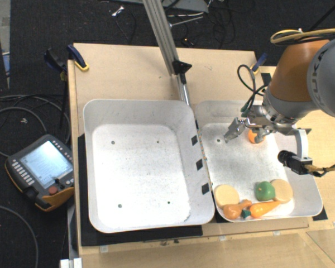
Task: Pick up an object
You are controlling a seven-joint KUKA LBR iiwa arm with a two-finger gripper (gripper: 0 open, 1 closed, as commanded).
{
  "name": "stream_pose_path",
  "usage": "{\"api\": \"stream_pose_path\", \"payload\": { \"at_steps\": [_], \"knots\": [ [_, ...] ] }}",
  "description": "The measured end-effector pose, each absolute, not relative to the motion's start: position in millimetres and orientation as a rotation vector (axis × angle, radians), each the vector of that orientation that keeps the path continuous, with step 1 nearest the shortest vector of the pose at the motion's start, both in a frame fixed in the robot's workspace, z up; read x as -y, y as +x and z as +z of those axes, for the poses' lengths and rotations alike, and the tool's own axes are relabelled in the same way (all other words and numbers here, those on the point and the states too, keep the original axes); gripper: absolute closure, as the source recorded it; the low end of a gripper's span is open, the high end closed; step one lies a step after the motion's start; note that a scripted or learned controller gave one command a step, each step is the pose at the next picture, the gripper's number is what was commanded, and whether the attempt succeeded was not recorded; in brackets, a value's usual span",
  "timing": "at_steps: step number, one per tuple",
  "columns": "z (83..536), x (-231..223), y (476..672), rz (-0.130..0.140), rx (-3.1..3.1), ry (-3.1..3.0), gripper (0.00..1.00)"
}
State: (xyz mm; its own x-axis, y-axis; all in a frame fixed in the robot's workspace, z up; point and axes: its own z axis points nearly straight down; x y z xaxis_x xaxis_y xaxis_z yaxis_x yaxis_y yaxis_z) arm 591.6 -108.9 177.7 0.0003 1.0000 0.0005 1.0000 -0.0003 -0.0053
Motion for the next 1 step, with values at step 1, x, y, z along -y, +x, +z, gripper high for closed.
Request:
{"api": "stream_pose_path", "payload": {
  "at_steps": [1],
  "knots": [
    [121.2,116.7,596.6,0.005,2.218,-2.221,0.0]
  ]
}}
